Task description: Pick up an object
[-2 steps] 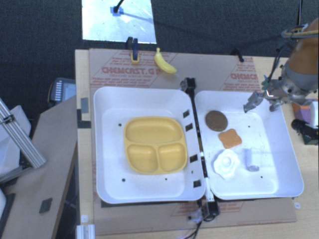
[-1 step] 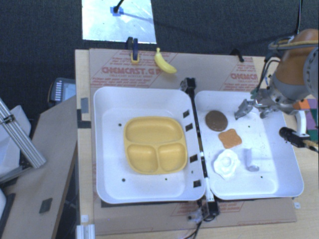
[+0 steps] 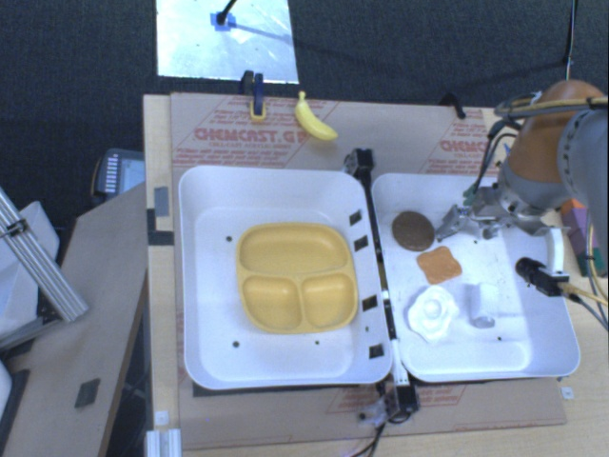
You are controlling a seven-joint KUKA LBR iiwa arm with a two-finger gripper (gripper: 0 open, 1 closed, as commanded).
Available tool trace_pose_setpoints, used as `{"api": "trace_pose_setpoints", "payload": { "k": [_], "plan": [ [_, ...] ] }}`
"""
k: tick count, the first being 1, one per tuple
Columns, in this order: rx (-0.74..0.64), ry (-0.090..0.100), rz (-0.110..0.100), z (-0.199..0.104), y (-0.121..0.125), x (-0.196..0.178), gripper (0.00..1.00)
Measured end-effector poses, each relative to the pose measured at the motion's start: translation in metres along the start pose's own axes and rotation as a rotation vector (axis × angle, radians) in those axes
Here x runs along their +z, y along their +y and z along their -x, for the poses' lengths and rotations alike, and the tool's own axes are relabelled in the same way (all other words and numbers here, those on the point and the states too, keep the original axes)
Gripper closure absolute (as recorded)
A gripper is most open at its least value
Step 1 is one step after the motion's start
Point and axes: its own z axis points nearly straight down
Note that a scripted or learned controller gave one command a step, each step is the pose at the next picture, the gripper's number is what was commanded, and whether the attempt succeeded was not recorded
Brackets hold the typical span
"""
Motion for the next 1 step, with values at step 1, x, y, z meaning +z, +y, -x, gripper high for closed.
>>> {"api": "trace_pose_setpoints", "payload": {
  "k": [1],
  "plan": [
    [-0.001,-0.001,0.004,0.0004,0.0011,-0.0127,1.00]
  ]
}}
